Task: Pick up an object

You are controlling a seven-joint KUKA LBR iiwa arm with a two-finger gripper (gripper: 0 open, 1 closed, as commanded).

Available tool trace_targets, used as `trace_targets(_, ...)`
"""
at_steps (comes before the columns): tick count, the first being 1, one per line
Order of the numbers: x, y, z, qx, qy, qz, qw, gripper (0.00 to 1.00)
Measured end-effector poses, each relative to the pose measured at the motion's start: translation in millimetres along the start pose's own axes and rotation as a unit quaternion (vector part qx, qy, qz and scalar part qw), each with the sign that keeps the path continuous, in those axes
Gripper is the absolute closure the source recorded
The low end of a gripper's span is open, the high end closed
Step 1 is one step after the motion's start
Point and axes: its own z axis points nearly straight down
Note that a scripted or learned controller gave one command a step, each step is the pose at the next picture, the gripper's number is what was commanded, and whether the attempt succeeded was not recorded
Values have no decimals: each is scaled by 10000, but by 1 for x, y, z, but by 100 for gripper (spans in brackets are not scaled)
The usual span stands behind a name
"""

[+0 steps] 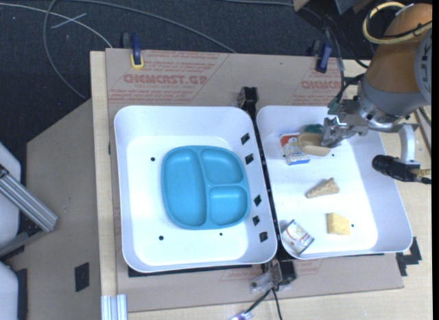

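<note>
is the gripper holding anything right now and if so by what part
Cannot be told. The gripper is low in the right bin, right at a small cluster of objects, but no hold is visible.

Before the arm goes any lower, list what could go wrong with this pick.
1. The gripper hangs over a tight cluster at the back of the right bin: a tan oblong piece, a green item and a small packet. It may catch two things or push them apart.
2. That cluster lies near the bin's back wall, so a slanted descent could strike the rim.
</note>
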Motion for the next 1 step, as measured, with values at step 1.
trace_targets(1, 53, 23, -4, -18, -4, -5, 10000, 100)
